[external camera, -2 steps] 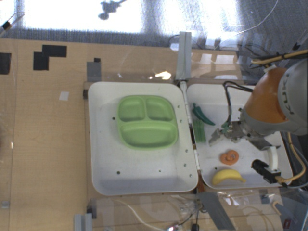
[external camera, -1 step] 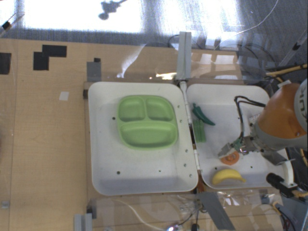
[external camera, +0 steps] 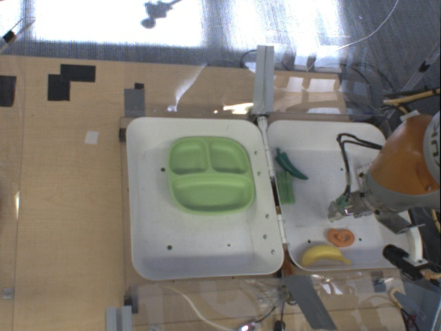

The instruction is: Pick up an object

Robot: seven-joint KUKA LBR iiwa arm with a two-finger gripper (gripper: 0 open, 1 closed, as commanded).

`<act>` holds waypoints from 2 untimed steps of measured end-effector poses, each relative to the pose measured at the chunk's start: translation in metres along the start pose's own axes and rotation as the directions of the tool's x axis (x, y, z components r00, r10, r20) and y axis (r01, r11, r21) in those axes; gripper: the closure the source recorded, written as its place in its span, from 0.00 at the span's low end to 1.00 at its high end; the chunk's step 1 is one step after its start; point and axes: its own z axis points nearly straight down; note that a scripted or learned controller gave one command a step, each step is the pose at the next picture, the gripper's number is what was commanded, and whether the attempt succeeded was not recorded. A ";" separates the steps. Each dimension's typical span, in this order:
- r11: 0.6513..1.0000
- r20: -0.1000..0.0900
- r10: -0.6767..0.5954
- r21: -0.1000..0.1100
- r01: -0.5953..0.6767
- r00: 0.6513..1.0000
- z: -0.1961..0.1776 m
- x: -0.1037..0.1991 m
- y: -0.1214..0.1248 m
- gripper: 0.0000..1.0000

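Over the right bin [external camera: 313, 140], the gripper [external camera: 342, 209] hangs at the end of the grey arm with its orange band [external camera: 406, 158], which enters from the right side of the view. The jaws appear small and partly blurred; whether they are released or clenched cannot be determined, and no object is visible between them.

Object positions relative to the jaws:
- An orange round piece [external camera: 340, 237] lies just below the jaws in the view, near but apart from them.
- A yellow banana [external camera: 324, 255] lies further below and slightly to the left, just beside the orange piece, close to the near wall of the right bin.
- A dark green pepper-shaped item [external camera: 291, 165] lies up and to the left of the jaws, resting over a lighter green flat piece [external camera: 285, 188] along the left wall of the same bin.
- A light green divided plate [external camera: 210, 174], with three compartments, lies well to the left of the jaws in the left bin [external camera: 148, 205].

A black cable [external camera: 353, 141] loops above the jaws toward the arm.

No brand, label or readable writing is visible on any item.
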 end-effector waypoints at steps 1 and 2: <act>0.999 -0.002 0.048 0.020 -0.048 0.999 -0.081 0.055 0.047 1.00; 0.999 -0.002 0.048 0.021 -0.048 0.999 -0.081 0.055 0.047 0.00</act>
